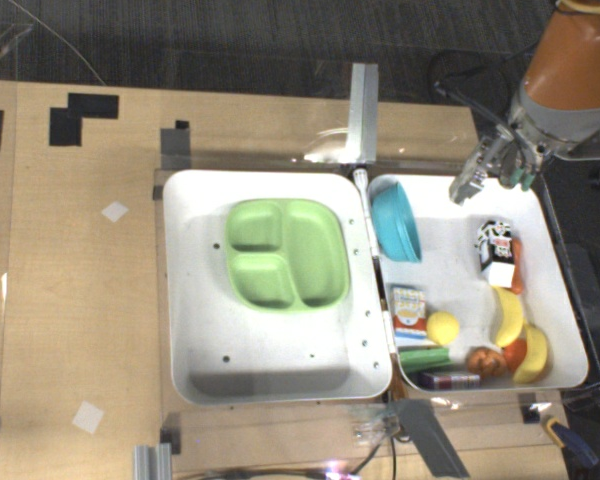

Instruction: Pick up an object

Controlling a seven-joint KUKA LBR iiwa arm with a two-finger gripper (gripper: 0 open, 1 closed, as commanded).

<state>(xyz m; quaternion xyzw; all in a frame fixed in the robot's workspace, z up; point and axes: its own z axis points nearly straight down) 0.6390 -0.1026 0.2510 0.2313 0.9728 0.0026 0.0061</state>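
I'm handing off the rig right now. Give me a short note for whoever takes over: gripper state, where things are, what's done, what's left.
Gripper: over the right bin's far edge, holding nothing that I can see.
Right bin: blue bowl, black-and-white carton, bananas, lemon, small box, markers at the near edge.
Left bin: green divided plate.
Done: nothing picked.
Left: descend, grasp one object, lift.

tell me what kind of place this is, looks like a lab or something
Probably a robotics lab bench set up for pick-up trials: a robot arm reaches in over two white bins, one holding a green divided plate, the other toy food such as a banana, with metal framing bolted to the wooden benchtop.
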